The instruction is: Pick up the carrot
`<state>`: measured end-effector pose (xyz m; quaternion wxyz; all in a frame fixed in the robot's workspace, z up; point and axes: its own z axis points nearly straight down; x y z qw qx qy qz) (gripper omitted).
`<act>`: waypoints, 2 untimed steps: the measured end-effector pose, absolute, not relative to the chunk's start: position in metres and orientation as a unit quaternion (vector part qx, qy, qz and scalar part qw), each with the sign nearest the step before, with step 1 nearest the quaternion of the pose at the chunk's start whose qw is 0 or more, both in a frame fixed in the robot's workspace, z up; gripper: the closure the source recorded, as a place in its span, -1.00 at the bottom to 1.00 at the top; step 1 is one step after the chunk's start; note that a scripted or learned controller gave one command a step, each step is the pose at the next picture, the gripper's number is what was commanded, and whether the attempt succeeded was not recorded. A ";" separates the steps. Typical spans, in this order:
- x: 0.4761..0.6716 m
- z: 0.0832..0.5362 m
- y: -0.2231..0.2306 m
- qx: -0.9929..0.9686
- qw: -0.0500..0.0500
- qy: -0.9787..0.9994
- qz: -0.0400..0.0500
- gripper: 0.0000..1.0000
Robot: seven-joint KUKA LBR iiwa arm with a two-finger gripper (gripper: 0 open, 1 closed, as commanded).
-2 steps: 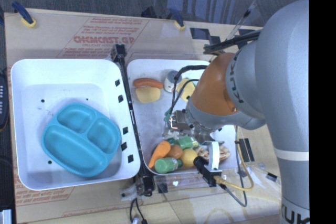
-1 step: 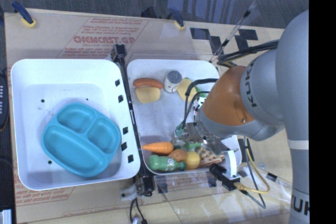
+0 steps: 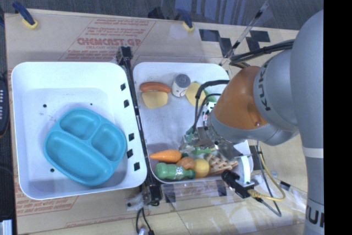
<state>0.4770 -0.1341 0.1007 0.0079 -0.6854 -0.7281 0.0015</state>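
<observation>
The left shallow white bin [image 3: 22, 135] holds a sky-blue plastic plate [image 3: 85, 144] with three compartments, lying slightly tilted toward the bin's near left corner. A row of black clips [image 3: 132, 118] runs along the seam where this bin meets the right shallow white bin [image 3: 159, 71].

In the right bin, at the far side, an orange-red toy sausage [image 3: 155, 87] lies just beyond a pale yellow wedge-shaped toy [image 3: 155, 99], the two touching. Right of them stands a small grey-and-white cylindrical can [image 3: 181, 85], and just beside that a yellow rounded toy [image 3: 195, 93], partly hidden by black cables.

At the near side of the same bin lies the orange toy carrot [image 3: 166, 156], its length running left to right, resting on the bin floor just far of a green bottle-shaped toy [image 3: 175, 172]. To the carrot's right sit a small orange rounded toy [image 3: 186, 163] and a yellow rounded toy [image 3: 201, 167], clustered together and touching.

The grey arm with its orange band [image 3: 239, 102] comes in from the right and bends down over this cluster. The gripper [image 3: 202, 146] is low, just right of the carrot's right end and above the heap; whether it is clenched or released cannot be told, and the carrot lies clear of it.
</observation>
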 end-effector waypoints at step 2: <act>0.477 0.091 -0.139 -0.561 0.004 -0.828 0.001 1.00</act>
